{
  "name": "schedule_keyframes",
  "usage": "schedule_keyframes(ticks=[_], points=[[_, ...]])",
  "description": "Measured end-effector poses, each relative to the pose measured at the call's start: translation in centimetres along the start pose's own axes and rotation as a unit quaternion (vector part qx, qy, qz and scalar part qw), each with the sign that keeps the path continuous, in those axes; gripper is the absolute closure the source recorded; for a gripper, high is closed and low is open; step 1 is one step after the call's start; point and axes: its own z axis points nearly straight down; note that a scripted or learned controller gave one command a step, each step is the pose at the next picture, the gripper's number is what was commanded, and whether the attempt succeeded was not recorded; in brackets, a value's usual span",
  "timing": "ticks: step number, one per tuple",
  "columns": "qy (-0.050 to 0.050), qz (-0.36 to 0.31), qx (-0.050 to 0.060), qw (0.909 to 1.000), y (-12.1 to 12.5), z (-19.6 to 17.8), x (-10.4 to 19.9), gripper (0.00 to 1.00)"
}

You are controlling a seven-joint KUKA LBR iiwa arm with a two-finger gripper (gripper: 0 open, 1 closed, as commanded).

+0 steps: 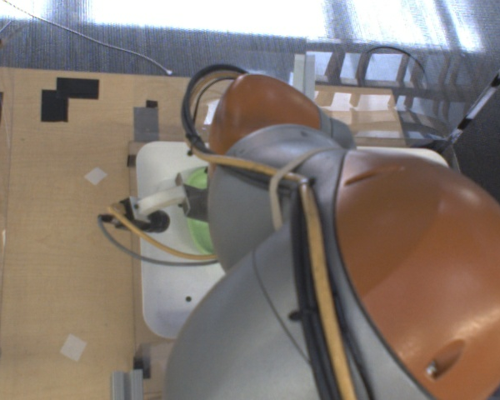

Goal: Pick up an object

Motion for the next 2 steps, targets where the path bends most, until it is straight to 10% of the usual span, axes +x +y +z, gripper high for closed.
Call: schedule_keyframes(ticks=[1, 2], points=[[0.001, -0.001, 0.001, 1.0, 0.0, -1.1, 0.1, 1.0], [-0.002, -0.213, -0.001, 0.9771, -0.4, -3.5, -1.7, 1.0]])
